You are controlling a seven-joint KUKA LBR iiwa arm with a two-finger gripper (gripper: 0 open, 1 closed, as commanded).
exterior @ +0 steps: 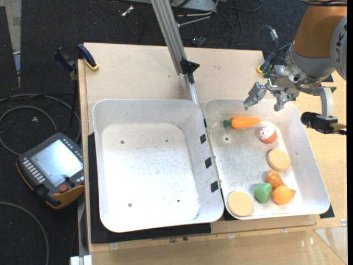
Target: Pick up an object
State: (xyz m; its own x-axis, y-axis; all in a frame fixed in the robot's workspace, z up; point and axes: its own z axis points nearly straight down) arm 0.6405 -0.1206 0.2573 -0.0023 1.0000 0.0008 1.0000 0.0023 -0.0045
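Your gripper (268, 99) hangs over the far edge of the right bin (311, 162), w/ the grey arm and its orange band (321, 22) rising up and to the right of it. Fingers are spread apart, released, nothing between them. One finger (253, 98) points down-left, the other (280, 101) sits just right of it.

Closest thing to the gripper is the carrot (244, 122): just below it and a bit left, lying on its side on the bin floor, green tip pointing left, orange body toward the right. Not touching the fingers; clear gap between them.

Next out, below the gripper and slightly right, you've got a small white-and-red round piece (268, 133), just past the carrot's right end. Further below that is a tan disc (278, 160).

Well below the gripper, near the bin's front edge, a cluster: a small orange piece (274, 178), a green pepper-shaped piece (263, 192) and an orange round fruit (283, 195), all packed close or touching; can't tell exactly which touch. Left of that cluster, a second tan disc (241, 203) lies near the front-left corner of the bin.

Far left of the gripper is the left bin (110, 115), white w/ a speckled floor. An aluminium post (171, 32) slants up from between the two bins, up-left of the gripper. A teach pendant (52, 170) lies on the dark floor beyond the bench's left side.
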